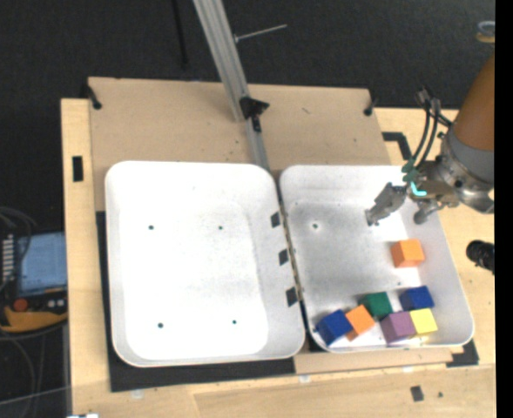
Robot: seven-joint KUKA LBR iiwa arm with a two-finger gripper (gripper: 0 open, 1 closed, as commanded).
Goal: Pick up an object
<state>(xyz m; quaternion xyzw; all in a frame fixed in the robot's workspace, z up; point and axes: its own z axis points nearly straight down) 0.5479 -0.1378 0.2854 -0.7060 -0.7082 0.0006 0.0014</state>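
A tan surface (pixel 178 120) carries a left bin (pixel 195 251) and a right bin (pixel 326 259). Coloured cubes (pixel 378 316) cluster at its near right; an orange cube (pixel 407 252) sits apart. The hand (pixel 401 207), open and empty, hovers just beyond it, likely approaching; next it must descend.

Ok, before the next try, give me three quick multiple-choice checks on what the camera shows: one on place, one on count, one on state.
1. Where are the blocks?
A. the left bin
B. the right bin
C. on the bench outside the bins

2. How many orange blocks are there?
A. one
B. two
C. four

3. What is between the fingers of the gripper?
A. nothing
B. an orange block
C. a purple block

Answers:
1 B, all the blocks sit in the right bin.
2 B, one orange block lies apart, another orange block is in the front cluster.
3 A, the gripper hangs open above bare bin floor.
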